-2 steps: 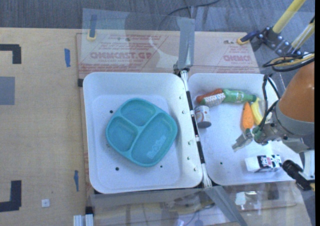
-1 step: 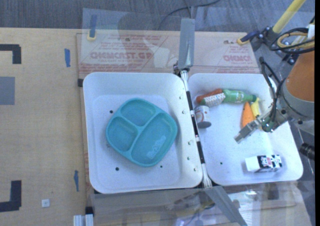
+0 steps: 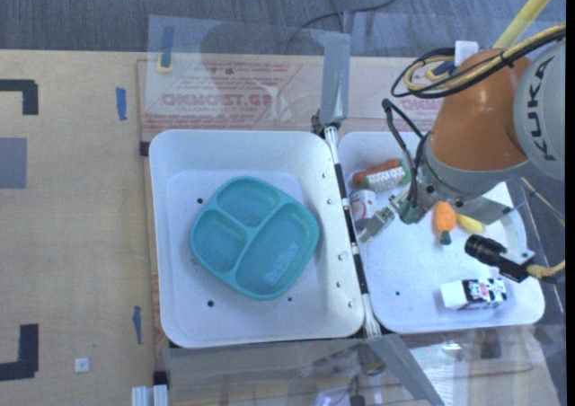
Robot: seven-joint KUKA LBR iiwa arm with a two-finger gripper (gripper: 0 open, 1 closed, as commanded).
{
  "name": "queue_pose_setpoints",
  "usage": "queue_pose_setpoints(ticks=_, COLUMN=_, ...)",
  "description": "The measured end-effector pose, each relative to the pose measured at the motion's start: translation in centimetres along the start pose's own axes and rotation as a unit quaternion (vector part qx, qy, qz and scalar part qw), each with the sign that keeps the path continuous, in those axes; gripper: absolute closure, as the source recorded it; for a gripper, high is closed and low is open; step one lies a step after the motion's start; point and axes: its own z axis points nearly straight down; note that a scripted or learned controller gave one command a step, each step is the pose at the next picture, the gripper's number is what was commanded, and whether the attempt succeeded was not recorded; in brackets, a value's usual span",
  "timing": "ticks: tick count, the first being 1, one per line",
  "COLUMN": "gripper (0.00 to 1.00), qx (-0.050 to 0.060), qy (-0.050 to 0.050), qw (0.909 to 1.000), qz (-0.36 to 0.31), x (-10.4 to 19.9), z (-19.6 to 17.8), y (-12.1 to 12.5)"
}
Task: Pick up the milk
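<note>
Milk carton (image 3: 475,294) lies on its side at the near-right corner of the right bin (image 3: 404,292), well apart from the gripper (image 3: 382,213), which hangs over the bin's far-left part w/ jaws apparently open and holding nothing. Risk: closing here grabs the clutter just beside it, e.g. the carrot (image 3: 444,216), not the milk. Also, the carton is flat and close to the bin wall, so fingers could slip off or hit the rim.

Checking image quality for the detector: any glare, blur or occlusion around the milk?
Camera view: milk carton in the right bin is a bit soft but unobstructed, lit evenly; glare streaks cross the clear sheet below the bins; the arm covers the bin's upper part and hides the pincer.
</note>
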Motion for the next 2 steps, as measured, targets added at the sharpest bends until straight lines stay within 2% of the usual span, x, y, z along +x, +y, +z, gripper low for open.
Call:
queue_pose_setpoints(ticks=1, gripper=0.00, qx=-0.001, qy=-0.002, qw=0.9988, qz=0.049, x=-8.1, z=-10.5, y=-1.0)
queue_pose_setpoints(ticks=2, gripper=0.00, qx=-0.001, qy=-0.002, qw=0.9990, qz=0.044, x=-14.6, z=-12.0, y=1.2)
